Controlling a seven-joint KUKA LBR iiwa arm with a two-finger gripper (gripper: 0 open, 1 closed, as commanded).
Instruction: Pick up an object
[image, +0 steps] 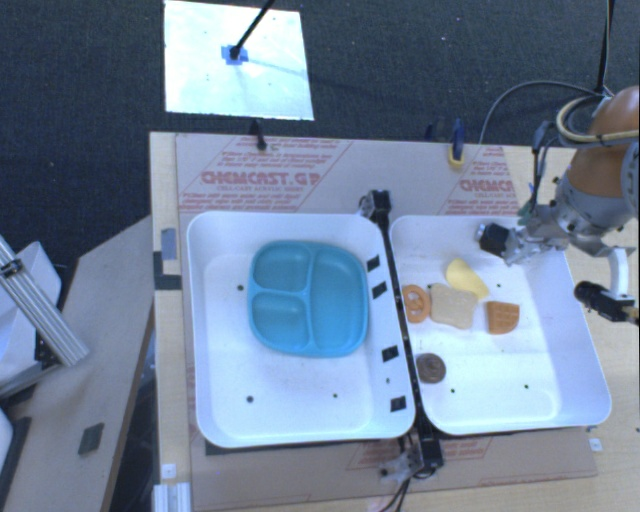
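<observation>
The right bin holds several small food-like pieces. A yellow lump lies near its middle, with a tan bread slice just below it. An orange pretzel lies left of the slice, by the divider. An orange-brown wedge lies right of the slice. A round brown disc lies nearer the front. My gripper hangs over the bin's back right part, above and right of the yellow lump, with nothing seen in it.
The left bin holds a blue divided plate. A black ridge with clips separates the two bins. The arm comes in over the right bin's far right corner. A pale sheet lies beyond the bench.
</observation>
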